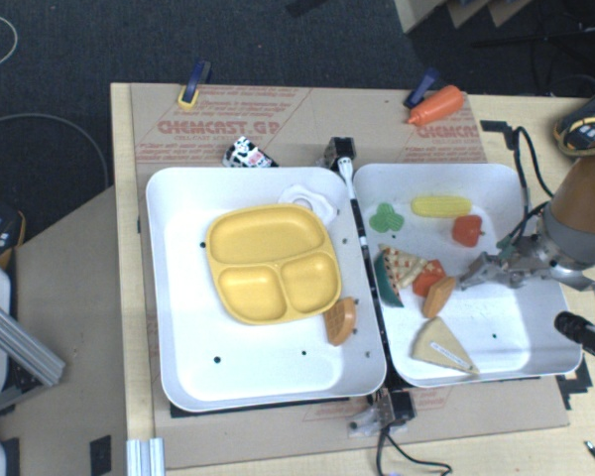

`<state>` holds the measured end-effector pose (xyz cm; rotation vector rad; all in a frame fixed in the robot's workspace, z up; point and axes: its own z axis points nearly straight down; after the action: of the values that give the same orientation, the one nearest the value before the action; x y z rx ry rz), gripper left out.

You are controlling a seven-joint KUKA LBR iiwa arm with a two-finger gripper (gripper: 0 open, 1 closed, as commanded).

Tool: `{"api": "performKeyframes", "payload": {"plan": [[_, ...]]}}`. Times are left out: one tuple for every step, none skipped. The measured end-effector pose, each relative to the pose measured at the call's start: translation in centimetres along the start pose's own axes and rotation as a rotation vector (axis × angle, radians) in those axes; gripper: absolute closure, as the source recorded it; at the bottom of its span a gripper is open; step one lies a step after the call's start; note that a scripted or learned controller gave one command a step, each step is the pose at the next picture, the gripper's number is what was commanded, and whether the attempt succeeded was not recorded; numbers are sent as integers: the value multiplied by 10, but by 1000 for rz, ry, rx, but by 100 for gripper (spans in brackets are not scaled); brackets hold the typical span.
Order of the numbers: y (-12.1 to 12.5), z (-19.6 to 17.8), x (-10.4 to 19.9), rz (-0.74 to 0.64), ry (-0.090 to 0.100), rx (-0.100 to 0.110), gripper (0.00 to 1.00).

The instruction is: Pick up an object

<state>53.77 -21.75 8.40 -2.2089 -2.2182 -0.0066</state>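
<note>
My gripper reaches in from the right, low over the right bin. It sits just right of an orange wedge and a small red piece, close to both. A pizza slice lies left of them. A yellow corn cob, a red block and a green leafy piece lie toward the bin's far side. A pale cheese wedge rests near the front edge. Nothing is visibly held.
The left bin holds a yellow divided plate, a brown pastry by its right wall and a white piece at the back. An orange carrot toy and a black-and-white toy lie on the bench behind the bins.
</note>
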Motion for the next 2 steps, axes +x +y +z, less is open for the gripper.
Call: {"api": "performKeyframes", "payload": {"plan": [[0,-13,-3,2,-8,-5,100],[3,-74,4,2,-15,-13,100]]}}
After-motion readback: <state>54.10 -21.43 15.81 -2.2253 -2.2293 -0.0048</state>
